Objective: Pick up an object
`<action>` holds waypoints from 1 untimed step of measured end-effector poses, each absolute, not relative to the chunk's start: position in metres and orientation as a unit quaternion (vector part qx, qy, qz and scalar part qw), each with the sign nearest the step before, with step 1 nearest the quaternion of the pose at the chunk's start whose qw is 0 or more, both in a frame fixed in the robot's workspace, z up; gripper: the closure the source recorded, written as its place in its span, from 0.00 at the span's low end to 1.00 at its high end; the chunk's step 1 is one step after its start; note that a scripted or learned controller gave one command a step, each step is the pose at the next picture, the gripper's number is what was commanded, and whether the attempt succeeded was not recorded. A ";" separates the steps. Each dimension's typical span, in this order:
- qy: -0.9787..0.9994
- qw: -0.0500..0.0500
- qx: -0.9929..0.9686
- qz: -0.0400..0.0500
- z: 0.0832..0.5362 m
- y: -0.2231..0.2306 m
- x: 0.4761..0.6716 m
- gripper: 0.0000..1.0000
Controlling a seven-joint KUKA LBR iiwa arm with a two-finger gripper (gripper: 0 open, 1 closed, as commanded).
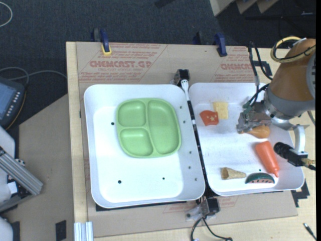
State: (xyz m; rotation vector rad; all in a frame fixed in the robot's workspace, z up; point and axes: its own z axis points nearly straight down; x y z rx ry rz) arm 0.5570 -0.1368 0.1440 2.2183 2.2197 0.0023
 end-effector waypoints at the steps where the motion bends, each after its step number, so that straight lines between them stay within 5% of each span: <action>1: 0.707 0.002 0.707 0.001 0.185 -0.136 0.559 1.00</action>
